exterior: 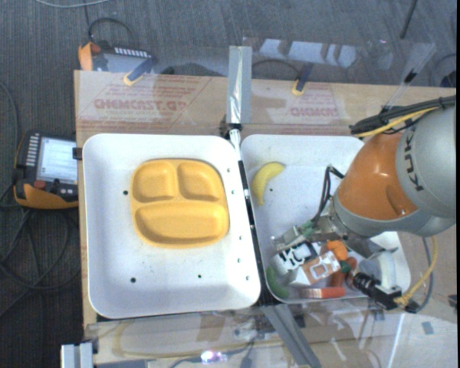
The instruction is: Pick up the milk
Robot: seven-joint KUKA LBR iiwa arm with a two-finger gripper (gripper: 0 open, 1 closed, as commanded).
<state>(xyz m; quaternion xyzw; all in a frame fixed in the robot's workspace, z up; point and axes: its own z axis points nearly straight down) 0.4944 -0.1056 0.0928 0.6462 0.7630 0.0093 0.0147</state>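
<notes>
Arm (414,171) lettered "KU"; end effector (310,244) low in right bin (291,148), grip state unclear.

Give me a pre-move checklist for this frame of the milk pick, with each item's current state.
1. End effector is over the right bin: ok.
2. Milk lies in the cluttered near corner of that bin: ok.
3. Milk seen between the fingers: cannot tell, the arm hides it.
4. Banana lies apart from the end effector: ok.
5. Yellow tray sits in the left bin, out of the way: ok.
</notes>
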